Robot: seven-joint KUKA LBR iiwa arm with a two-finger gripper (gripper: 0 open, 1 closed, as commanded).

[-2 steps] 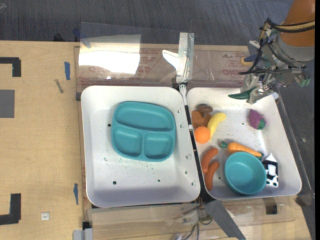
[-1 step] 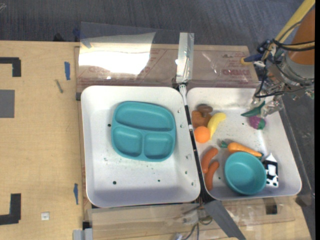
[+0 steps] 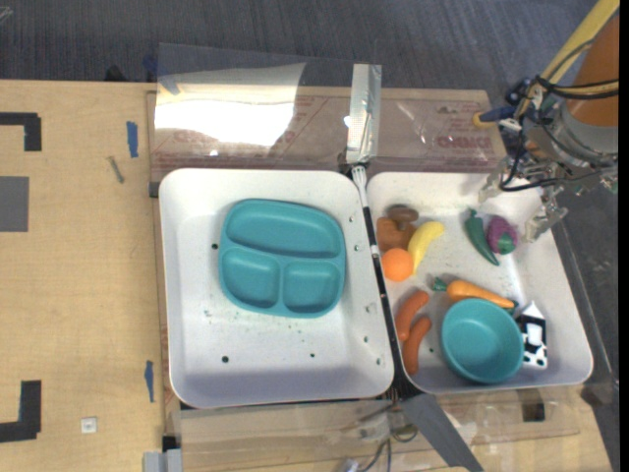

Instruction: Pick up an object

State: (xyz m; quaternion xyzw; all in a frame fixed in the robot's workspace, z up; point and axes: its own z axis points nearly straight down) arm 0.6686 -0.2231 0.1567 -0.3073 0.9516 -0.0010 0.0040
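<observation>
From the fixed overhead camera, two white bins sit side by side on the bench: the left bin point(image 3: 192, 352) carries a teal divided plate point(image 3: 282, 256), and the right bin point(image 3: 573, 357) holds a scatter of toy food. The gripper point(image 3: 543, 197) hangs over the right bin's far right corner, its thin metal fingers point(image 3: 552, 207) pointing down toward the rim with nothing between them; they look slightly parted, though the wires and clutter around the wrist make the gap hard to read. Just beside it lies a green-and-purple vegetable point(image 3: 491, 235), its long axis running from the far left down to the near right. A carrot point(image 3: 477, 291) lies nearly crosswise, leafy end to the left, its tip touching the rim of a teal bowl point(image 3: 481, 339). A yellow banana point(image 3: 425, 241) slants from upper right to lower left, next to a brown piece point(image 3: 395, 224) and an orange ball point(image 3: 397, 265). Two orange-red sausages point(image 3: 414, 324) lie close together left of the bowl, partly cut off by it. A black-and-white object point(image 3: 532, 336) at the bowl's right is too small to identify. The arm point(image 3: 595, 87) is cropped by the frame's right edge.
</observation>
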